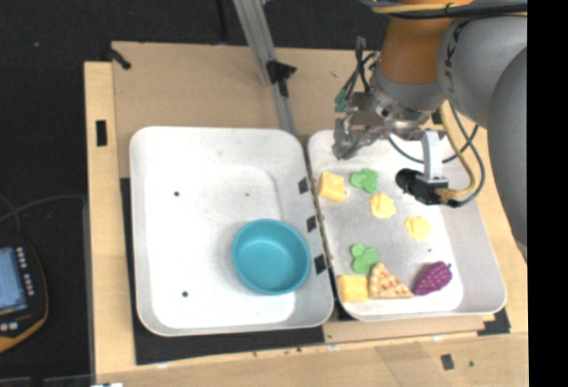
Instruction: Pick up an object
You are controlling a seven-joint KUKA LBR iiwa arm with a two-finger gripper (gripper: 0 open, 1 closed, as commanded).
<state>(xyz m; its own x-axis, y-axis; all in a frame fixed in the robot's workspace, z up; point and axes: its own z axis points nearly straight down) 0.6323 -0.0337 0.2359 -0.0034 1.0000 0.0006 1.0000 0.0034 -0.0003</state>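
Note:
My gripper hangs over the far left corner of the right bin, just above and behind a yellow cheese block. Nothing shows between its fingers. Beside the block lies a green leafy piece. Two small yellow pieces lie mid-bin. Near the front edge sit a green piece, a second yellow block, a pizza slice and purple grapes. A blue bowl stands in the left bin.
A grey metal pole slants up from the bench between the bins' far ends. The arm's orange band and grey body loom over the right bin's far side, with black cables drooping into it.

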